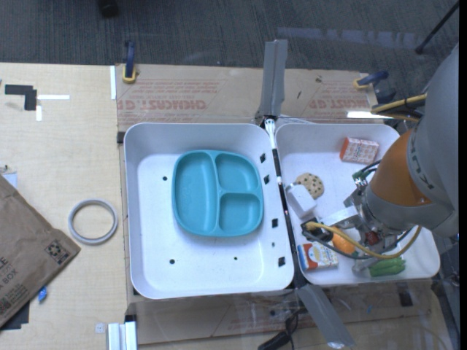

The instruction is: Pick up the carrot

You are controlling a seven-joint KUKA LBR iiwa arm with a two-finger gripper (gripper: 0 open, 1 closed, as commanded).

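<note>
The tool [363, 233] hangs low over the right bin [430, 257], its grip state impossible to tell, with the carrot [341, 240] just to its left; closing squarely across the carrot's middle, clear of the yellow cable [379, 254], looks wisest.

Two white bins [139, 217] sit on a pale wood tabletop [58, 159]. The plate [217, 193] is turquoise. The carrot [341, 240] is orange, beside a green vegetable [387, 267]. The cookie [310, 185] is tan with dark chips. One box [359, 150] is red and white, the tape ring [93, 220] grey.
</note>
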